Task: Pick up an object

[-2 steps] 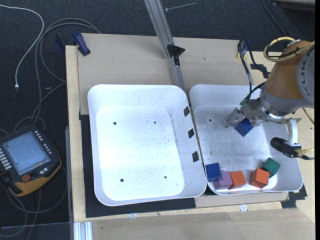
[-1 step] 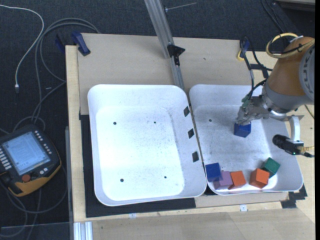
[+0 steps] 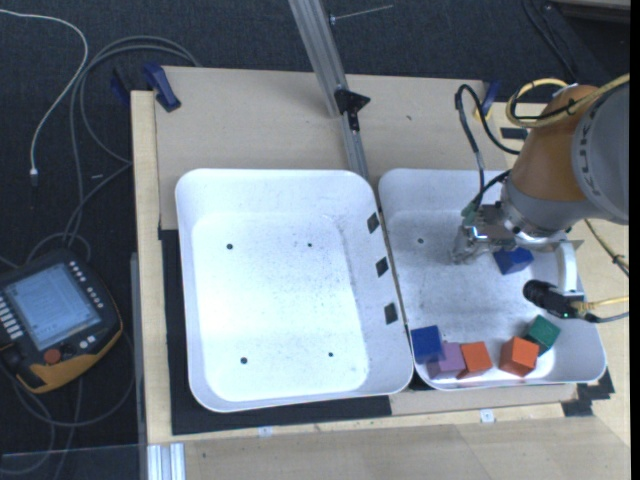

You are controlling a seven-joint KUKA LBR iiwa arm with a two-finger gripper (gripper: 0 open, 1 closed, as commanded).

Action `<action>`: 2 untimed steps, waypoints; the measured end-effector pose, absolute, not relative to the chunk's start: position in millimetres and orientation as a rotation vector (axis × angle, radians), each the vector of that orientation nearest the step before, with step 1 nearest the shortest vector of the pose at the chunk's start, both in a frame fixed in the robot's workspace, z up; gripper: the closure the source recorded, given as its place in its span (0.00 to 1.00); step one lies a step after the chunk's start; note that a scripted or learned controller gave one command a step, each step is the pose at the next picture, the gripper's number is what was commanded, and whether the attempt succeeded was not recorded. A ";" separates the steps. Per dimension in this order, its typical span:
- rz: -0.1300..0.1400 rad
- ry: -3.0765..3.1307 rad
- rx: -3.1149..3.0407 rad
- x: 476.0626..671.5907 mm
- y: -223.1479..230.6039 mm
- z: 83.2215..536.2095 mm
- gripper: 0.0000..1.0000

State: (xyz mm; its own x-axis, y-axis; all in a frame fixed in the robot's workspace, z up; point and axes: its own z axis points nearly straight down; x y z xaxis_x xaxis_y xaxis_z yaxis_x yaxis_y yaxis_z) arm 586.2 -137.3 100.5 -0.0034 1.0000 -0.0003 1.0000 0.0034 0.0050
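where blocks (image 3: 470,356) crowd, hand (image 3: 468,249) apart

Grey arm (image 3: 608,158) with orange band (black cables alongside), metallic wrist

Even overhead light, bright; white bins (image 3: 280,193) near overexposed (speckle visible), shadows soft and short, slight overall softness, dark floor underexposed.
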 end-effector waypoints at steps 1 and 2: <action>0.002 2.221 2.219 584.9 -138.6 99.9 0.00; 0.005 2.210 2.216 606.7 -197.6 175.2 0.00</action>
